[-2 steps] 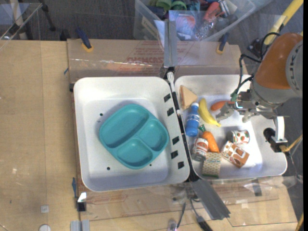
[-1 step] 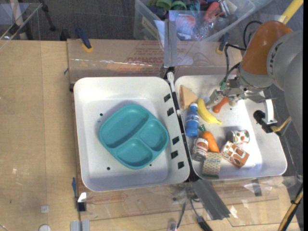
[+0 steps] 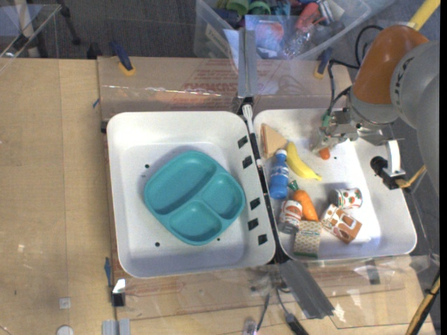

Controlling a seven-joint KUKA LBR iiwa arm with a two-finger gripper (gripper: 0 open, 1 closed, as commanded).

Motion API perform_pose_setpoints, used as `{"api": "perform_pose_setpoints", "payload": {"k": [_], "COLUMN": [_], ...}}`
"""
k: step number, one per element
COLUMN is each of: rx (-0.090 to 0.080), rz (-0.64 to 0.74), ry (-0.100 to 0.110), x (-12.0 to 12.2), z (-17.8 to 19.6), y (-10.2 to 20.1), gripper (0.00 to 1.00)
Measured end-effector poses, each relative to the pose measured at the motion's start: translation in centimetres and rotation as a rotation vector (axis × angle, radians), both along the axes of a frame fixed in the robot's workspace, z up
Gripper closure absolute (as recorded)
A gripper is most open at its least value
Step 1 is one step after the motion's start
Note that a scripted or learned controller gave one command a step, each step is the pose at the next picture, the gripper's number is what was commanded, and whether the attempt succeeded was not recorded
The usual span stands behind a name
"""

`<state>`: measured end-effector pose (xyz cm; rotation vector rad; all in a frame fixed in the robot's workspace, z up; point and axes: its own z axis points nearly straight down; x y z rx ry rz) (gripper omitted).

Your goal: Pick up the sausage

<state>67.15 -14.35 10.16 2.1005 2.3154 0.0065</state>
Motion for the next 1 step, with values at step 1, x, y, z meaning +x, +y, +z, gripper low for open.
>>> {"api": "perform_pose_setpoints", "payload": {"k": [1], "rx": [0.007], "rz": [0.062], "ry": [0.013], "x": [-1.74], "z": [11.99], "y": [7.65], "gripper": [1.0]}}
